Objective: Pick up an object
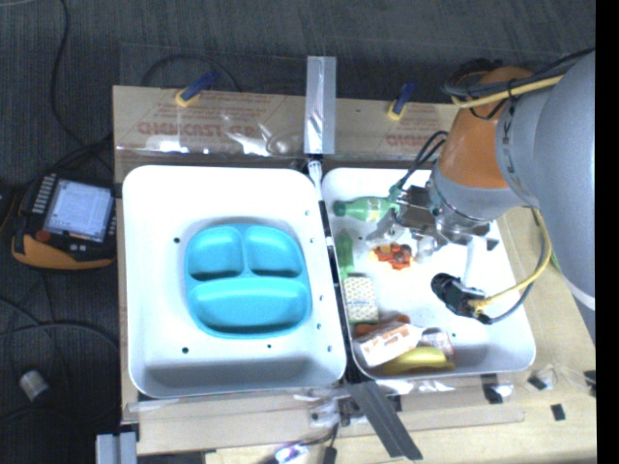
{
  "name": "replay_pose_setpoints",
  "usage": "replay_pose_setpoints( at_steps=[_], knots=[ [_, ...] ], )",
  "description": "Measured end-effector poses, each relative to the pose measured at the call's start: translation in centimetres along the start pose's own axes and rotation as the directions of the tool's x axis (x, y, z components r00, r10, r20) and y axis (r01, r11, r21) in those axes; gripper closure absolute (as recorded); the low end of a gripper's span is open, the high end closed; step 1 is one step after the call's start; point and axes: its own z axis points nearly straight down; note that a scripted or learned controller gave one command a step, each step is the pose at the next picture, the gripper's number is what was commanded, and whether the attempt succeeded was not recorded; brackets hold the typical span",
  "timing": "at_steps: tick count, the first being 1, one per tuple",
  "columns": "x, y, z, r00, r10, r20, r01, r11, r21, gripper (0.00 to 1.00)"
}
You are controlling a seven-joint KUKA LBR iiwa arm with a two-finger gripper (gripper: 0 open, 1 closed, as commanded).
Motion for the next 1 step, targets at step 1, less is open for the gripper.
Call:
replay_pose_setpoints(
  at_steps=[1],
  knots=[
    [0.96, 1.14, -1.54, 0.952, 0.306, 0.001, -0.306, 0.952, 0.0, 1.0]
  ],
)
